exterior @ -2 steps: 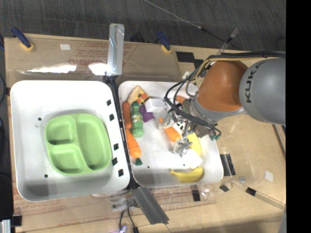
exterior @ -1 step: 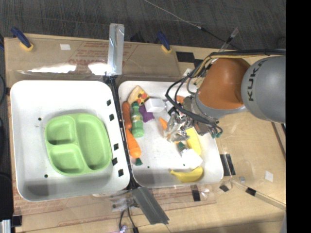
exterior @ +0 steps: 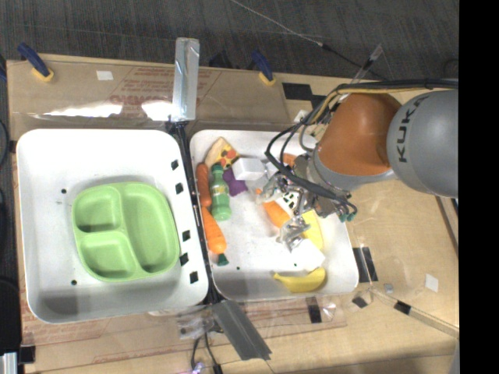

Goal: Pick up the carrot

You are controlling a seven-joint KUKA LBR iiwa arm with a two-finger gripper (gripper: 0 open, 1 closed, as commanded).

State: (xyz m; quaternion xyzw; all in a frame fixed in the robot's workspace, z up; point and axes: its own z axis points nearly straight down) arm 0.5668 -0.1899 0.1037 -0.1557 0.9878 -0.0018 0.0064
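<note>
The carrot (exterior: 214,234) lies along the left wall of the right bin (exterior: 257,275), centre of the frame, just below a green bottle (exterior: 221,197). The claw (exterior: 295,226) hangs right of it, above an orange piece (exterior: 274,211); I cannot tell its opening.

A robotics lab test cell, not a kitchen. An industrial arm (exterior: 413,142) with loose cables reaches over a worktop (exterior: 405,287) covered in cardboard held by blue clamps (exterior: 35,61). Two white bins (exterior: 31,209) sit side by side, holding toy food (exterior: 222,197) and a green tray (exterior: 125,228). Dark carpet (exterior: 234,14) lies beyond.
</note>
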